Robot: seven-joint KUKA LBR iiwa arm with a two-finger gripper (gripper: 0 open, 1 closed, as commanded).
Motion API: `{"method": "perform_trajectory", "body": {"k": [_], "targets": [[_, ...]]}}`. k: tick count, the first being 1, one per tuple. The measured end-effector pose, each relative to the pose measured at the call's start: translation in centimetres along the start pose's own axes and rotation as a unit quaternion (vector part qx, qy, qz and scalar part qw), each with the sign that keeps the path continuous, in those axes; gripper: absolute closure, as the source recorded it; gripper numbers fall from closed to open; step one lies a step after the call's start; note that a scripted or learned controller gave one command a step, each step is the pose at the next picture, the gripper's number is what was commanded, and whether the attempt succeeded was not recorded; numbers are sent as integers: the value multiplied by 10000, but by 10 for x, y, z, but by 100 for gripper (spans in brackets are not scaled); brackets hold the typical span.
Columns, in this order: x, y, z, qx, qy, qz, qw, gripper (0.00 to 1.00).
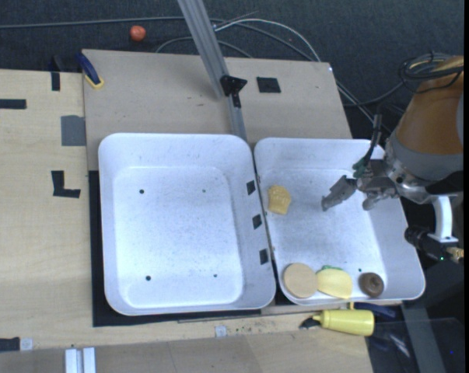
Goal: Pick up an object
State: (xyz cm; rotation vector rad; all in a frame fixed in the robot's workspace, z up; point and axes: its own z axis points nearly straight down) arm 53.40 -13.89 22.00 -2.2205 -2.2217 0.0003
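Objects lie in the right bin (390, 231): a yellow sponge-like lump (278, 200) sits near its far left side, just beside the divide from the left bin (110, 208). Along the near edge rest a tan round disc (299, 280), a yellow piece (335, 282) touching it, and a small brown round item (371, 284) further right. The gripper (351, 194) hangs over the right bin's middle, well apart from all of them, its fingers spread and gripping nothing. A yellow-handled tool (347, 321) lies on the bench just outside the near rim. No readable writing or labels show anywhere.
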Motion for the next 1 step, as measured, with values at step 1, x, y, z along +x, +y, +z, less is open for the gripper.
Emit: {"method": "perform_trajectory", "body": {"k": [1], "targets": [[0,0,-10,0,0,-3,10000,100]]}}
